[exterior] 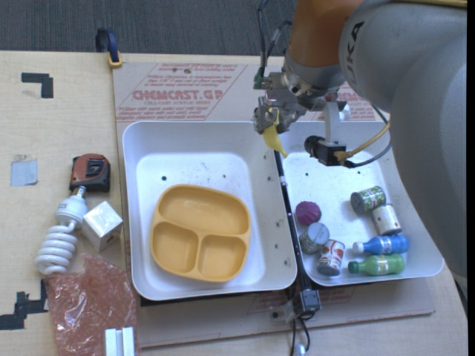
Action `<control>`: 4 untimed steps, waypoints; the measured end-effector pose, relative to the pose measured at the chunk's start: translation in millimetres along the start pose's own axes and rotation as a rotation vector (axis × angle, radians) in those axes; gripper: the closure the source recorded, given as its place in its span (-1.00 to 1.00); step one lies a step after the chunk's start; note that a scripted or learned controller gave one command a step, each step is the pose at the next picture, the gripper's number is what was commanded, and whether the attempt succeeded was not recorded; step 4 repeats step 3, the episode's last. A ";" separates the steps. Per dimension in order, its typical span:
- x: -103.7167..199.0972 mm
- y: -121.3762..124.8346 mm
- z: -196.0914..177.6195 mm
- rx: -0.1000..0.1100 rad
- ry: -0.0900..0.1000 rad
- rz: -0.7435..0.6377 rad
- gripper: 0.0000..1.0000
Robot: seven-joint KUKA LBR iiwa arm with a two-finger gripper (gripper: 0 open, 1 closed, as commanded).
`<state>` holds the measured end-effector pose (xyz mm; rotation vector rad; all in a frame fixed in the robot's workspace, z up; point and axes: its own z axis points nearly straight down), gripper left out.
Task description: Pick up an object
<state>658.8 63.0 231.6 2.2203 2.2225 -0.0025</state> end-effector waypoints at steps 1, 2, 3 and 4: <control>-0.6 0.3 -9.8 0.000 -0.001 -0.001 1.00; -1.2 0.6 -19.4 0.000 -0.002 -0.003 1.00; 11.7 0.1 39.4 0.000 0.000 0.000 1.00; 11.7 0.1 39.4 0.000 0.000 0.000 1.00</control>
